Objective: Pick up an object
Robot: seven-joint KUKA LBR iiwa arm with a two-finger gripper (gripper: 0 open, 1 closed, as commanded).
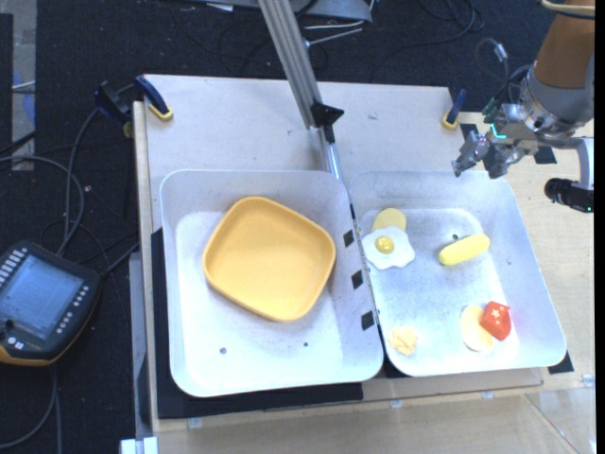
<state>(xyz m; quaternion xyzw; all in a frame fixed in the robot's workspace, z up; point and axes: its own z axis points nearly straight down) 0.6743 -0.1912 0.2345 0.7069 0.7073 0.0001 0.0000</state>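
One gripper (482, 156) hangs above the far rim of the right bin (529, 253), carried by the grey arm (567, 55) with its orange band; its two dark fingers (467, 160) point downward with a narrow gap between them and nothing held.

Step in hand, as judged: the approach. No object has been grasped, and the fingers stand apart from everything in the bin.

Nearest the fingers, below and a little toward the viewer, lies the yellow banana-like piece (464, 250), the likeliest target. Its long axis runs roughly left to right across the bin floor, tilted slightly, with the right end a little farther from the viewer than the left. It lies flat and touches no neighbour.

Next move, as judged: carry the fingers over the piece's middle, turn the wrist so that they close across the short width rather than along the length, then descend.

Farther from the fingers, to the left of the yellow piece, a fried-egg toy (388, 249) lies touching a round yellow disc (388, 220). Farther again, at the near side of the bin, lie a small pale yellow lump (405, 341) and a red piece (495, 320) resting on a pale slice (475, 330).

Farthest out, the left bin (189, 348) holds a square yellow plate (269, 258); both bins rest on the counter (246, 121).
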